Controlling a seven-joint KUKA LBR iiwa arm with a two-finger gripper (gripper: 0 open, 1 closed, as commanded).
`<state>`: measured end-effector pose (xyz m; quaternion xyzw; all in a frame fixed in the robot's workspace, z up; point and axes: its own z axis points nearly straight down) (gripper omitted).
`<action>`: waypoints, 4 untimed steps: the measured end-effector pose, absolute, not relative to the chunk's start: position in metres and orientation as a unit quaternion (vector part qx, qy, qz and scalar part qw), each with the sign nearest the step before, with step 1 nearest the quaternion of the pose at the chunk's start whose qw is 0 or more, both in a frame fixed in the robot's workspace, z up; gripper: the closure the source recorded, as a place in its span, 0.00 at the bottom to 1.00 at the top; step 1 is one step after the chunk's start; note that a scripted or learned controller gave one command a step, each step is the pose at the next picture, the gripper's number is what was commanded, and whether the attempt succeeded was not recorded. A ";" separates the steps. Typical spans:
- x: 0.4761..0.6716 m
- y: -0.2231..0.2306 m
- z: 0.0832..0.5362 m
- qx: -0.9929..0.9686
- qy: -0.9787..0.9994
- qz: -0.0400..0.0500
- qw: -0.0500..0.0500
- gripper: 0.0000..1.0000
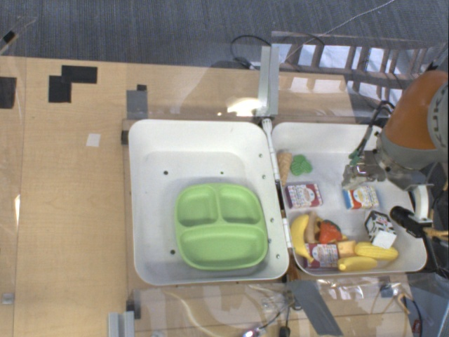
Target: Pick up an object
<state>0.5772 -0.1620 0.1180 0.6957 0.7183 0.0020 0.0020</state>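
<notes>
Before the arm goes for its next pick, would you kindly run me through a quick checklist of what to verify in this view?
1. Gripper is over the right bin, where the objects lie: ok.
2. Candidate below it: the small white carton lies just beneath the gripper: ok.
3. Carton is free of neighbours: bare bin floor shows around it: ok.
4. Gripper holds nothing yet: cannot tell.
5. Bottom cluster of bananas and packets is crowded, touching each other: not ok for a clean grasp.
6. Green tray sits alone in the left bin, away from the arm's path: ok.

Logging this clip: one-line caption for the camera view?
End effector over the right bin of toy food; green divided plate in the left bin.
</notes>
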 end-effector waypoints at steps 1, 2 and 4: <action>0.577 -0.162 0.118 0.696 0.718 0.002 0.002 0.00; 0.526 -0.202 0.095 0.729 0.685 0.009 0.009 0.00; 0.558 -0.199 0.093 0.743 0.669 0.006 0.007 0.00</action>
